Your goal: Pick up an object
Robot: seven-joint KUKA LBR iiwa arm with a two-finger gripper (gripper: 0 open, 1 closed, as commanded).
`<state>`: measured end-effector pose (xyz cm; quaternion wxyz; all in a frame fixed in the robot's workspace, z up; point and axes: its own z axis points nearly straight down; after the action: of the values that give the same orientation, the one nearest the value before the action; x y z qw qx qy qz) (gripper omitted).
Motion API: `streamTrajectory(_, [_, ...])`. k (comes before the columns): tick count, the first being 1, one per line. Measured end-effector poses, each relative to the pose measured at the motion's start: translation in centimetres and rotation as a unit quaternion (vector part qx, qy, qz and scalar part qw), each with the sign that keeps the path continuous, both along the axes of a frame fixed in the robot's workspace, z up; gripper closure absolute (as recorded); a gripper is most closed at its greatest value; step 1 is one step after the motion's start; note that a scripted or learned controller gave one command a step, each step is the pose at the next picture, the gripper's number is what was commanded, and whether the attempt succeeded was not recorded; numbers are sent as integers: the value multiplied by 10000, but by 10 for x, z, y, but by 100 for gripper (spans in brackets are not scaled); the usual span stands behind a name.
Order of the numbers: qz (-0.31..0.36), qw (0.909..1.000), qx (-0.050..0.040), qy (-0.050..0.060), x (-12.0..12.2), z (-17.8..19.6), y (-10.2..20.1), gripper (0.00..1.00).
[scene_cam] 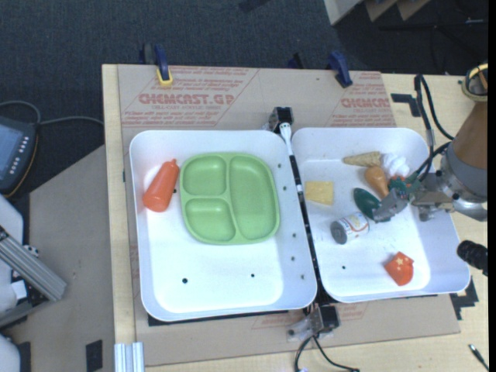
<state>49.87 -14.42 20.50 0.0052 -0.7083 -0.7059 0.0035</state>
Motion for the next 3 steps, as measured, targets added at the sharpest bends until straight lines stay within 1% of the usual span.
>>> streamTrajectory(1, [16,10000,-12,-64,3,6,0,0])
streamTrajectory(2, [13,10000,2,-23,3,-58,0,0])
streamTrajectory(3, [13,10000,1,-32,3,-101,-2,0])
